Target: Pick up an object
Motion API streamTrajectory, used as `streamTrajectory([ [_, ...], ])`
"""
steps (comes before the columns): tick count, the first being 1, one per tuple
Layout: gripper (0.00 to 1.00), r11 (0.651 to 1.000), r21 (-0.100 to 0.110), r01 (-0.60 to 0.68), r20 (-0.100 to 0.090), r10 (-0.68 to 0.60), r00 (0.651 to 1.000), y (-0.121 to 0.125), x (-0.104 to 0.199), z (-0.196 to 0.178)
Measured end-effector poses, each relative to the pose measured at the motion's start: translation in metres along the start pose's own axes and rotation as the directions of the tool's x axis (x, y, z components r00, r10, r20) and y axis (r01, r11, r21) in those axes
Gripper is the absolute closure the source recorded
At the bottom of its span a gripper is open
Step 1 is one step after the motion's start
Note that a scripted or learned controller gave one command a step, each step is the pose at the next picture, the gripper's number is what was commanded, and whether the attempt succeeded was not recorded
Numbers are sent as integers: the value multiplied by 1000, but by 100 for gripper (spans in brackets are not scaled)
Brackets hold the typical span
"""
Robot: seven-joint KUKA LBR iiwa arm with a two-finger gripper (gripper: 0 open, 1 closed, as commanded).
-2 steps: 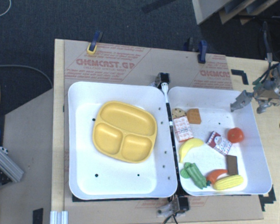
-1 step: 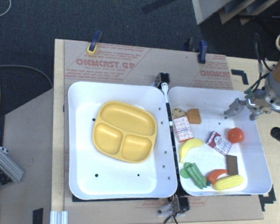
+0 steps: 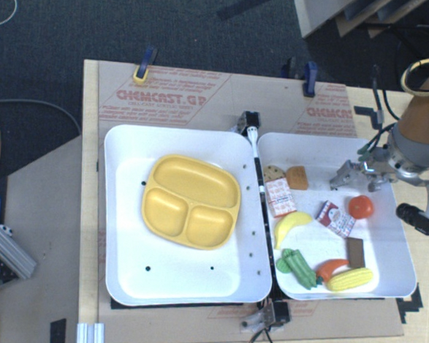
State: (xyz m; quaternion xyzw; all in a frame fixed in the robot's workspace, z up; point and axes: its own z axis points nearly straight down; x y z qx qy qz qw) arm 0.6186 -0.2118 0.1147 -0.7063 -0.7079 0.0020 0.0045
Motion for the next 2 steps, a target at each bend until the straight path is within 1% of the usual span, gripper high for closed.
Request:
streamTrajectory([
  [1,0,1000,-1,0,-2,0,1000,0,2,34],
  [2,100,1000,-2,1,0,-1,1000,0,2,24],
])
